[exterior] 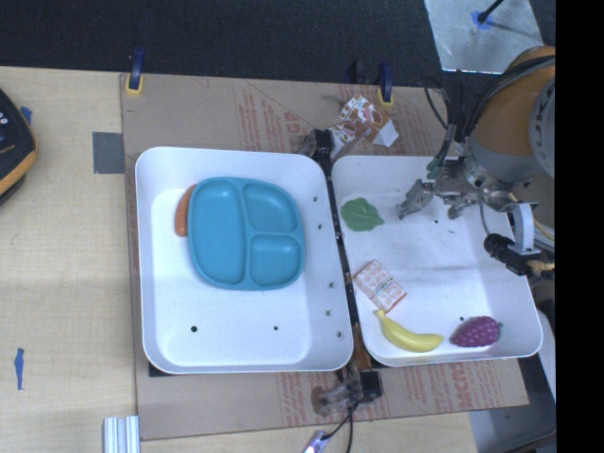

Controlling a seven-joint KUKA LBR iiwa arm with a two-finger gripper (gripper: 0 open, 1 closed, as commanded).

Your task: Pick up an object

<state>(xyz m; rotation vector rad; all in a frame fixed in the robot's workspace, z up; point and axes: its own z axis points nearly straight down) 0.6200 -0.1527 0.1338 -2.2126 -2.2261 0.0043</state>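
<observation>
We see the right bin [500, 343] with nothing lifted yet: our gripper [432, 201] hangs spread and empty at its twelve o'clock. Banana [409, 336] and grapes [476, 331] lie at six, packet [378, 285] near eight, green leaf [360, 215] at ten.

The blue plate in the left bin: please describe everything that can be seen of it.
The blue plate is a rounded, plastic-looking tray with three compartments, one large on the left and two smaller on the right. It lies flat, face up, in the upper middle of the left bin. Its left edge covers part of an orange object.
</observation>
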